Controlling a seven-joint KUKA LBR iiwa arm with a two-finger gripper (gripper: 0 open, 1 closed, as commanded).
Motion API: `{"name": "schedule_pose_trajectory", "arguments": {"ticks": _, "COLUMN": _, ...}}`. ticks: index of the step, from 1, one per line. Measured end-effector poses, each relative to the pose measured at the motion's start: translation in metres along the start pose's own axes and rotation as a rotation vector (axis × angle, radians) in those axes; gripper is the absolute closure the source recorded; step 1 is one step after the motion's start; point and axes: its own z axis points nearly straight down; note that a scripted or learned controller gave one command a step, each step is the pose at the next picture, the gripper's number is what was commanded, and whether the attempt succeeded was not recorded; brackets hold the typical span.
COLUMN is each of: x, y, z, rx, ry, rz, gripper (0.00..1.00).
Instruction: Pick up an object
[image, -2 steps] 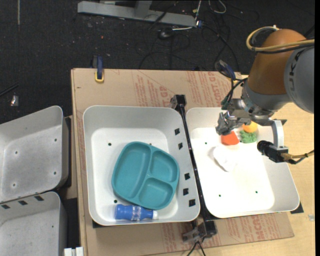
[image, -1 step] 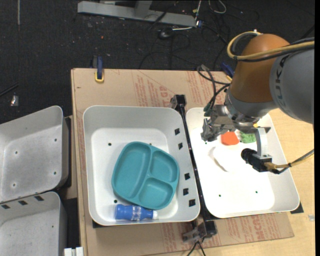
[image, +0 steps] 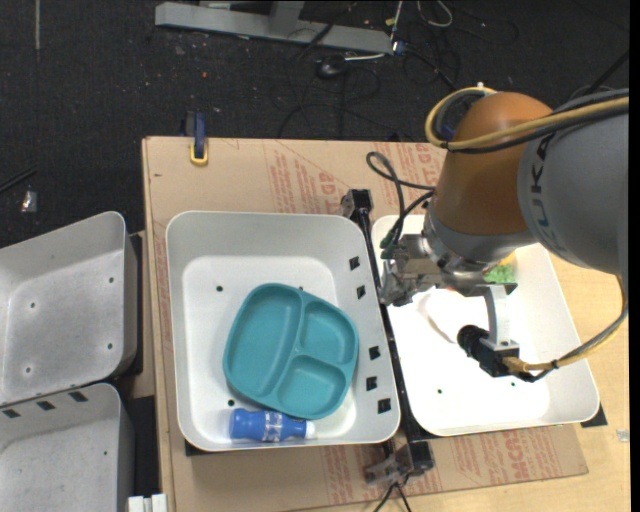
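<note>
Evidently: teal plate, well apart from gripper; looked light, stiff, slick; rim offered best hold. Gripper's spread: could not tell.

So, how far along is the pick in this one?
Done: nothing looks lifted; the teal divided plate and blue bottle lie in the left bin. In hand: the gripper hangs over the right bin, near its left wall; a green-yellow item peeks out beside the arm. Left: a visible grasp and lift.
</note>
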Motion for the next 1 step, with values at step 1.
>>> {"name": "schedule_pose_trajectory", "arguments": {"ticks": 1, "x": 0.0402, "y": -0.0202, "z": 0.0084, "rx": 0.001, "ry": -0.001, "rz": 0.001, "gripper": 1.00}}
